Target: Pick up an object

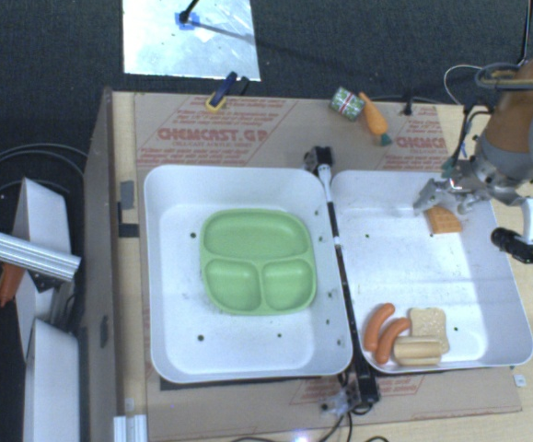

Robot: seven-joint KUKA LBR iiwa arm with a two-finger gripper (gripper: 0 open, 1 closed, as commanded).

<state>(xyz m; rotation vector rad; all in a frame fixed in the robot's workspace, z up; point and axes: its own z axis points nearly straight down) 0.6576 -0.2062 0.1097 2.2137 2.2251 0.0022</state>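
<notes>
At the frame's right, the gripper [439, 201] hangs just above an orange cracker [444, 220] in the right bin [487, 279], fingers apparently spread. Next: descend and close.

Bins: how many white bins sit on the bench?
2. The left bin holds a green tray; the right bin holds food items, under the gripper.

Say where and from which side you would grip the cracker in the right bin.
Grip the cracker across two opposite flat edges, coming straight down from above. It lies flat on the right bin floor with open floor around it, and the hand is just above its far edge. Being thin, it likely needs fingertips reaching the floor.
</notes>
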